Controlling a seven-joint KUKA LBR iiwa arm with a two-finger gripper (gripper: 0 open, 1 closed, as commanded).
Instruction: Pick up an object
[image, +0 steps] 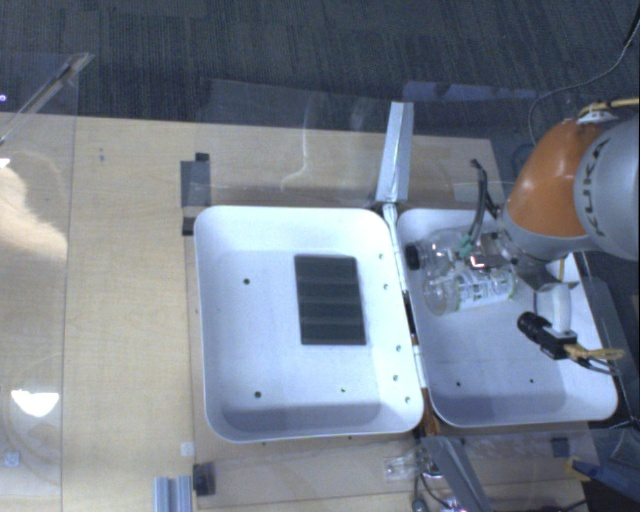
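Gripper (468, 268) over right bin (500, 385), grip unclear; dark slab (330, 300) lengthwise near-to-far, left bin (250, 385).

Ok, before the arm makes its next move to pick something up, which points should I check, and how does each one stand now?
1. Something to pick is present: ok. A clear plastic object lies in the right bin, in its upper left part.
2. Gripper is at that object: ok, it sits right by it.
3. Object is already held: cannot tell; the see-through plastic and the wrist blur together.
4. Object is free of the bin wall: cannot tell; it is close to the wall between the bins.
5. Other object is out of the way: ok. A dark ribbed pad lies flat in the middle of the left bin.
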